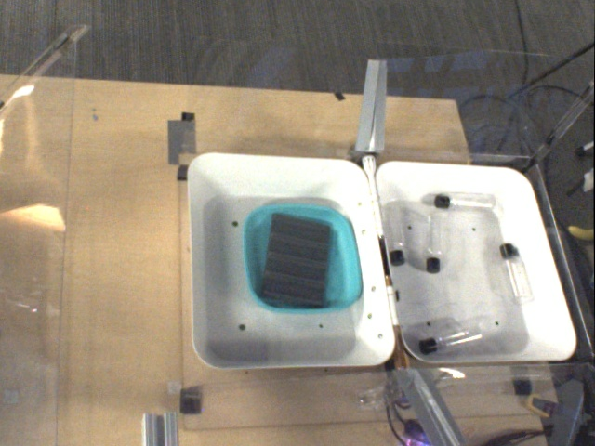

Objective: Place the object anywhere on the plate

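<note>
A teal square plate (254,249) lies in the middle of the left white bin (214,286). A dark grey ribbed rectangular block (297,260) rests flat on the plate, inside its rim and slightly tilted. Nothing touches or covers the block.
The right white bin (550,286) holds several clear tubes with black caps, such as one at the back (462,200) and one at the front (452,340). A grey metal post (373,110) stands behind the seam between the bins. Cables (558,82) run at the right.
</note>
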Controlling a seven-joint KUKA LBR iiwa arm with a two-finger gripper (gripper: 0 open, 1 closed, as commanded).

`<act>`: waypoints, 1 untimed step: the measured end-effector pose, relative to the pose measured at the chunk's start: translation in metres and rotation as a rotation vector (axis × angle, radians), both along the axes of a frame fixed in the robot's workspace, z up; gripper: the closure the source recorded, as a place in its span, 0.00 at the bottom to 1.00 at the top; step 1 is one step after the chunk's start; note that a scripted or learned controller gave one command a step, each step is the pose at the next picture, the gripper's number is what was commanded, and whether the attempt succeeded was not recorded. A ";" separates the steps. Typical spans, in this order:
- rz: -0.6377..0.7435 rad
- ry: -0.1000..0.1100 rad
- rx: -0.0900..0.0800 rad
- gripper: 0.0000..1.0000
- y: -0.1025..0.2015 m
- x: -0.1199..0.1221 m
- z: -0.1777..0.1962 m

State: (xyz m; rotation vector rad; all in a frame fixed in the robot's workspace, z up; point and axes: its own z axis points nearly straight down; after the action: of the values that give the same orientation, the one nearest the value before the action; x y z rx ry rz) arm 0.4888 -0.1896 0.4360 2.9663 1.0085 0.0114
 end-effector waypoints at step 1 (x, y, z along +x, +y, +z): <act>-0.145 -0.001 0.001 0.00 -0.014 0.000 0.000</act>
State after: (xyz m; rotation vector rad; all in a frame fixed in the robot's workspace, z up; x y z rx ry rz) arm 0.4887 -0.2041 0.4362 3.0322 0.7910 0.0126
